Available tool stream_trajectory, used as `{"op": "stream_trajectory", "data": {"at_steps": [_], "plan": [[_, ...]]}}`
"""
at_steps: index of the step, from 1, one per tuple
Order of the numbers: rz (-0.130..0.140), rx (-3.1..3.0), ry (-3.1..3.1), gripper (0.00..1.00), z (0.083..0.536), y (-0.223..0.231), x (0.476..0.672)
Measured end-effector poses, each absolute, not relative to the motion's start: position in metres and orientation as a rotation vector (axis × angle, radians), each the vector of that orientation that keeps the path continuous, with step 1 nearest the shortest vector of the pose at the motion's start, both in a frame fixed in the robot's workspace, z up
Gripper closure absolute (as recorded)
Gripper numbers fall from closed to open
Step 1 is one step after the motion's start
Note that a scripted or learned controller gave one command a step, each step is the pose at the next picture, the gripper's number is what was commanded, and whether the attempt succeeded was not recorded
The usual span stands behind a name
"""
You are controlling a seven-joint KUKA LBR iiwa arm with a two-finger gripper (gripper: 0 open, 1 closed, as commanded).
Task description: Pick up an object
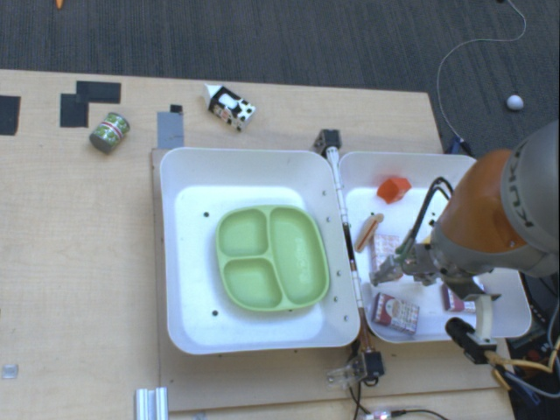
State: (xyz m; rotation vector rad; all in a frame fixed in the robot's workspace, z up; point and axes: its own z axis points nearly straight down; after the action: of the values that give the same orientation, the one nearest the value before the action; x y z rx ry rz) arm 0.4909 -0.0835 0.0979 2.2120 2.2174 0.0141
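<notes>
Camera view: I look down at a slant on two white bins side by side; my arm (490, 213) reaches in from the right over the right bin (350, 201).
Gripper: the gripper (395, 268) hangs low over the middle of the right bin; I cannot tell how the jaws stand, since the wrist and its orange band cover them.
Nearest pick: a small red and white packet (395, 313) lies flat just below the jaws, toward the near wall.
Other picks: a pale packet (386, 245) sits just above the jaws, a brown stick (368, 231) up and left of them, an orange block (394, 189) well above.
Left bin: a green divided tray (272, 258) lies well left of the jaws, across the bin wall.
Risk, flat packets: I judge the jaws may slide over them and come up with nothing.
Risk, crowding: packets lie close together, so a descent could nudge one aside.
Risk, cable: a black cable (426, 206) loops by the wrist and could snag.
</notes>
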Motion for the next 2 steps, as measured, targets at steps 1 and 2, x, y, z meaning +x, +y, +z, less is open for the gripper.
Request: {"op": "stream_trajectory", "data": {"at_steps": [1,2], "plan": [[0.007,2.217,2.218,0.00,0.087,-0.084,0.489],[0.014,2.210,2.218,1.00,0.098,-0.084,0.491]]}}
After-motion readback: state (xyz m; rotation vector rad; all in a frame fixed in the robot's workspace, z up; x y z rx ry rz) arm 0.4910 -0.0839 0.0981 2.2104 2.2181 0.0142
